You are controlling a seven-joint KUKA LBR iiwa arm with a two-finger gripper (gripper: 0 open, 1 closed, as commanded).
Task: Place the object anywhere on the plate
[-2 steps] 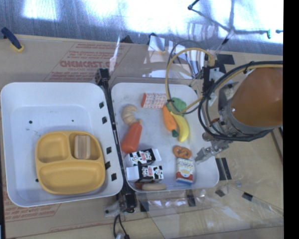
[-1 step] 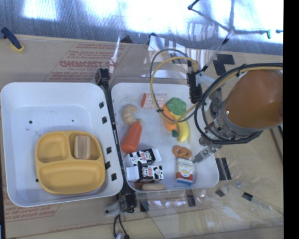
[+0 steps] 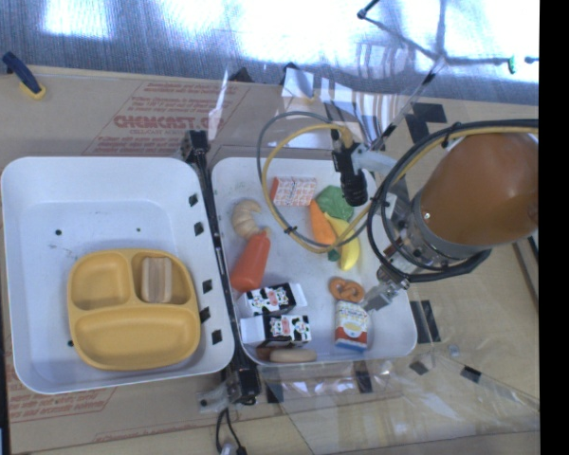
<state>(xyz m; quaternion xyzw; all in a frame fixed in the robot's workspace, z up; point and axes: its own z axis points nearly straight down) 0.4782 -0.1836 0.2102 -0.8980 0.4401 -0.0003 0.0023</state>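
A yellow divided plate [image 3: 133, 335] lies in the left bin [image 3: 38, 197], with a tan bread-like piece [image 3: 156, 279] in its upper right compartment. The right bin [image 3: 229, 180] holds several toy foods: a red bottle [image 3: 251, 262], a carrot [image 3: 322, 226], a banana [image 3: 349, 252], a pretzel [image 3: 346, 289] and a juice carton [image 3: 352, 325]. My gripper [image 3: 387, 290] hangs under the orange-banded wrist [image 3: 479, 192] at the right bin's right side, just right of the pretzel. I see nothing held in it.
Also in the right bin are a beige pastry [image 3: 247, 218], a wafer pack [image 3: 294, 191], a green leafy piece [image 3: 334, 202], two cow-print cartons [image 3: 277, 313] and a sausage [image 3: 286, 355]. Yellow and black cables [image 3: 275, 159] loop over that bin's far half.
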